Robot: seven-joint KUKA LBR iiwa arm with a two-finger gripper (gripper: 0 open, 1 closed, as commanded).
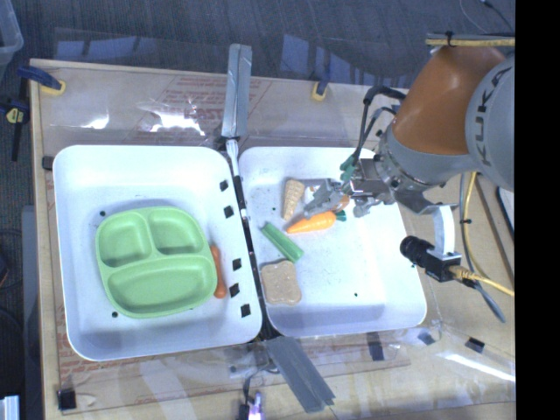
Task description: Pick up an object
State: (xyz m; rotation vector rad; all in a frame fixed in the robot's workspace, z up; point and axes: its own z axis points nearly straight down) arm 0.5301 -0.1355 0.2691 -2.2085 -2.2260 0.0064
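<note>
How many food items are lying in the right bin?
4. A carrot lies under the gripper, a pale cracker just left of it, a green stick below that, and a toast slice near the bin's front left. The gripper may hide more.

White capital letters "KUKA" run along the grey casing of the arm at the right edge, partly cut off by the frame. Faint reddish printing shows on the bench sheet beyond the bins, too blurred to read. No other legible text.
</note>
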